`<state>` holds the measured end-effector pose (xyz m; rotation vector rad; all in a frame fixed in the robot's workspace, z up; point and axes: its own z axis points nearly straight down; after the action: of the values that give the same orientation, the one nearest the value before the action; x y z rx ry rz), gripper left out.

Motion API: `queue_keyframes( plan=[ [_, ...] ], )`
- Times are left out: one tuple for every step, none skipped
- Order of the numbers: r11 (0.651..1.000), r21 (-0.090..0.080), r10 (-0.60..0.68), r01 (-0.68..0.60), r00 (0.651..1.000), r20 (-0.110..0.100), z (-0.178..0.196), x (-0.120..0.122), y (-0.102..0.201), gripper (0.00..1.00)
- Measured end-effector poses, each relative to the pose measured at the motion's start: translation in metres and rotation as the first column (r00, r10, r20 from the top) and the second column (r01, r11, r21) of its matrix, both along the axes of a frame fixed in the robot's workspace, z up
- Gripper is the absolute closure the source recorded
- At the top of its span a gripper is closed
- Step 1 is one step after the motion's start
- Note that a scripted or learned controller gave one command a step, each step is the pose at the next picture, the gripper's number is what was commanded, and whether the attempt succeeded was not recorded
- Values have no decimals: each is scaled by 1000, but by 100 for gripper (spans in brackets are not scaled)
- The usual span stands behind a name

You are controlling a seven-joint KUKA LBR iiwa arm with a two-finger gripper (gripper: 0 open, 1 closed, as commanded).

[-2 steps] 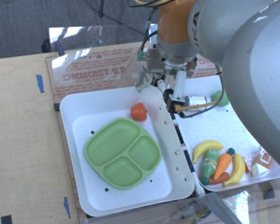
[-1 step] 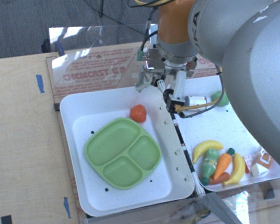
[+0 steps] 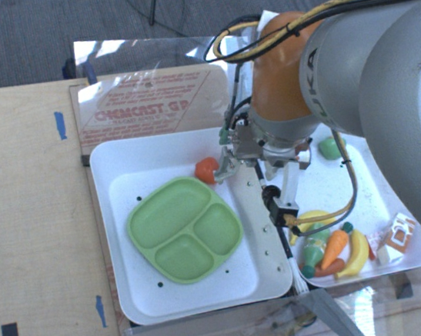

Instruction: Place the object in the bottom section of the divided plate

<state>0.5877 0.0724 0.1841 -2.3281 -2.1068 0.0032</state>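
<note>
A green divided plate (image 3: 141,216) lies in the left white bin (image 3: 118,176), its three sections bare. The smaller bottom section (image 3: 183,257) faces the bin's near edge. A small red-orange round object (image 3: 205,170), like a tomato, sits just past the plate's upper right rim. My gripper (image 3: 223,166) hangs under the orange-banded wrist (image 3: 281,87), right beside that object on its right, at the inner wall between the bins. The arm's bulk hides how the gripper meets the object.
The right bin (image 3: 420,250) holds a carrot (image 3: 332,250), a banana (image 3: 356,255), a green piece (image 3: 330,146), a yellow item (image 3: 315,218) and an orange-white box (image 3: 397,236). A cable (image 3: 279,212) hangs over the divider. The arm covers the right bin's far half.
</note>
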Motion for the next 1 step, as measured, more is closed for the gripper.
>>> queue_keyframes(
  plan=[
    [980,1,197,-197,980,-1,-27,-63,72,0]
  ],
)
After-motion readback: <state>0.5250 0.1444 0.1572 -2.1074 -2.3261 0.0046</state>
